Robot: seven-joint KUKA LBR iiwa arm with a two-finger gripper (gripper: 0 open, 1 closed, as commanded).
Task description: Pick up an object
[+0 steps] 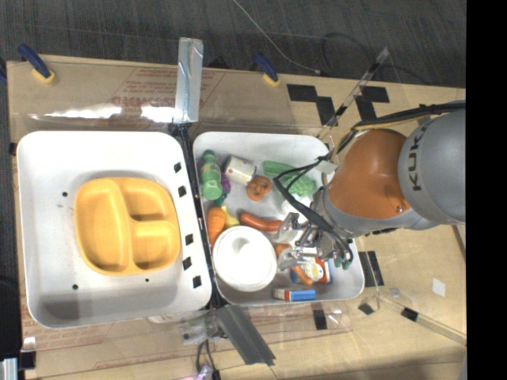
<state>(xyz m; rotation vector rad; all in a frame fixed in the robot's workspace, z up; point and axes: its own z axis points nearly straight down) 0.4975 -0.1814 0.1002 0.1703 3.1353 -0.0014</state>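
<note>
Gripper (305, 252) is low in the right bin (261, 143), over an orange-and-white packet (311, 271) near the bin's front right corner; finger opening and any hold cannot be told in the clutter. Beside it: white bowl (244, 258), red sausage (260, 221), carrot (216, 222), blue-capped tube (295, 294), green bottle (211, 178). The arm (396, 176) reaches in from the right, its orange band above the wrist. The left bin (40, 165) holds a yellow divided tray (127, 224).
</note>
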